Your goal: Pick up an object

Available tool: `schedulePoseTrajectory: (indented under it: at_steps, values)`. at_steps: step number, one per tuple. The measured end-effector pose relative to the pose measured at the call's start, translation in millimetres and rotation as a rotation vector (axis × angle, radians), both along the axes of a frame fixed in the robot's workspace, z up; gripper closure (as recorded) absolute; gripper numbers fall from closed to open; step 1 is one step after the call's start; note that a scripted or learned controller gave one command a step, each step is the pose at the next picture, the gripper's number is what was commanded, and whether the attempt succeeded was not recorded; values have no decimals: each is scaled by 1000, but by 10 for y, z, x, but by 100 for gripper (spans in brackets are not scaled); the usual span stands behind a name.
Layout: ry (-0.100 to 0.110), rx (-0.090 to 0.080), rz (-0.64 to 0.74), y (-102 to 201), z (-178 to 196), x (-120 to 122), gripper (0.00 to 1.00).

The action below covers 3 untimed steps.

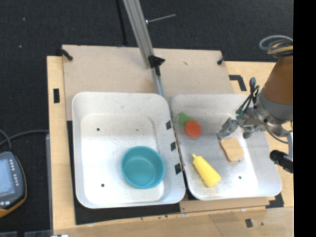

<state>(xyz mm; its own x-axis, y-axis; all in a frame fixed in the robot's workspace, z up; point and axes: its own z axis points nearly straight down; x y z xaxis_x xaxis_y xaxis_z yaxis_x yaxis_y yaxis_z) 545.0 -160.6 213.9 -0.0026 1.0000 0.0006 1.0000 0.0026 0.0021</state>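
The right bin [256,181] holds a tan bread-like block [232,150], a yellow bottle [206,170] lying on its side, and an orange-red ball [193,128] with a small green piece [183,118] touching it. My gripper [235,130] hangs over the right bin, just behind the tan block's far edge. It looks open, and nothing shows between its fingers. The grey arm with its orange band [281,83] comes in from the right.
A teal bowl [142,167] sits in the left bin [89,112], toward its front. A slanted metal pole [140,31] crosses the board behind the bins and ends at the wall between them. A black device [10,179] lies off the bench at the left.
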Motion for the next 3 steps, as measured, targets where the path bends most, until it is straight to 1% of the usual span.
schedulePoseTrajectory:
  at_steps: [1,2,3]
  values:
    - [0,0,-1,-1,0,0,0]
    - [5,-2,-4,46,-450,36,0]
    - [4,-1,-3,-14,-901,-35,0]
